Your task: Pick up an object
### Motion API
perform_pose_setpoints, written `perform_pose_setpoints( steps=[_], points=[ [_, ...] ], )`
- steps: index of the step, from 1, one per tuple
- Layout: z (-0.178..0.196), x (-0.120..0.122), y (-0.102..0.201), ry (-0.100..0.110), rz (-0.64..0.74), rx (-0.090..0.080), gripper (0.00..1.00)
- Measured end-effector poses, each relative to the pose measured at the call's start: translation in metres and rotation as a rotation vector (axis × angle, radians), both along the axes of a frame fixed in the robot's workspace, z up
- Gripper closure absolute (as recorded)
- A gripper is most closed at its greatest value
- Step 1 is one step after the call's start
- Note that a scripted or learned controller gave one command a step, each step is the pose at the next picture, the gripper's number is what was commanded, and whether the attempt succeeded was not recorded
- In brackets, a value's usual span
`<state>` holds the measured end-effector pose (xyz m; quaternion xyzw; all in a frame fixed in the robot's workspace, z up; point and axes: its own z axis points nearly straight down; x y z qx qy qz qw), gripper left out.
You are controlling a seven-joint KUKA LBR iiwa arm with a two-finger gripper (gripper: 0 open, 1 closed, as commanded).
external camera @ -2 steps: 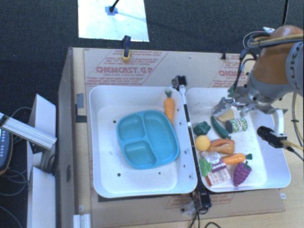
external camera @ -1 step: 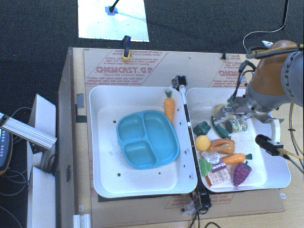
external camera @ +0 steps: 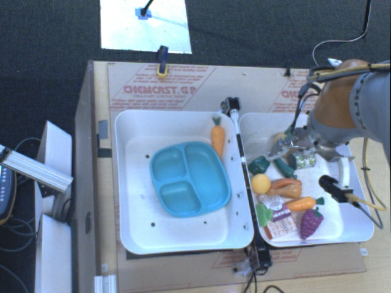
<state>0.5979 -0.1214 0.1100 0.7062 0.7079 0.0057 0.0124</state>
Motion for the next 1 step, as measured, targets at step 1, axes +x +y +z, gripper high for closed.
perform_pose_setpoints(
  steps=[1],
  points=[
    [-0.0219,0.0737,0.0291,0.014,0.003,0.008,0.0]
  ],
)
